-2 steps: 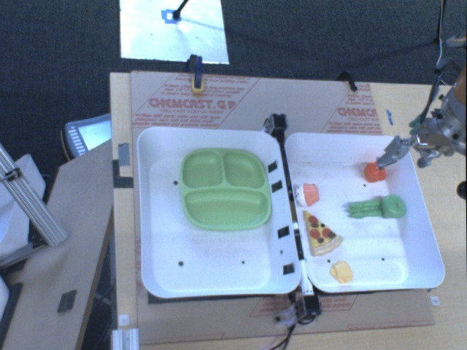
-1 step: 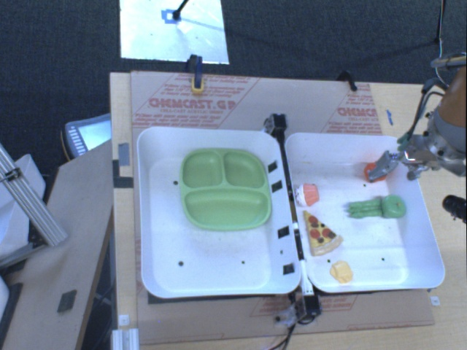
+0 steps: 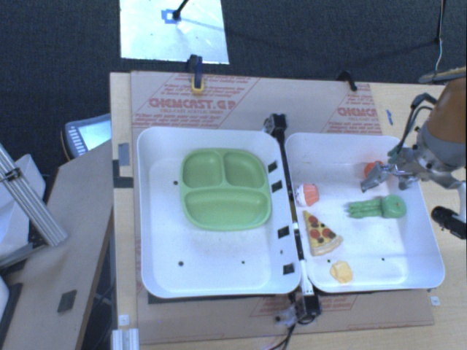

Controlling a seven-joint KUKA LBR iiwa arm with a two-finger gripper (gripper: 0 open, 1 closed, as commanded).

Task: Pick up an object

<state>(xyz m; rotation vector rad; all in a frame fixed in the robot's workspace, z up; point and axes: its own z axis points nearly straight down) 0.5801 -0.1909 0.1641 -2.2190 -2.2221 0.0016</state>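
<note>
From where I am standing, the right bin (image 3: 419, 265) is holding five toys. Nearest me, a small yellow piece (image 3: 341, 271) is lying near that bin's front wall, and one pizza slice (image 3: 320, 233) is sitting just behind it. Farther back, a green toy (image 3: 377, 208) is lying on its side, well apart from a pink-and-white piece (image 3: 308, 194) that is resting against the divider side of the bin. Behind the green toy, the gripper (image 3: 373, 179) is hanging low over the bin, and one orange-red toy (image 3: 373, 170) is showing right at its fingertips; whether the fingers are spread or pinching it, I cannot tell. The left bin (image 3: 157, 265) is holding one green divided plate (image 3: 225, 188).
</note>
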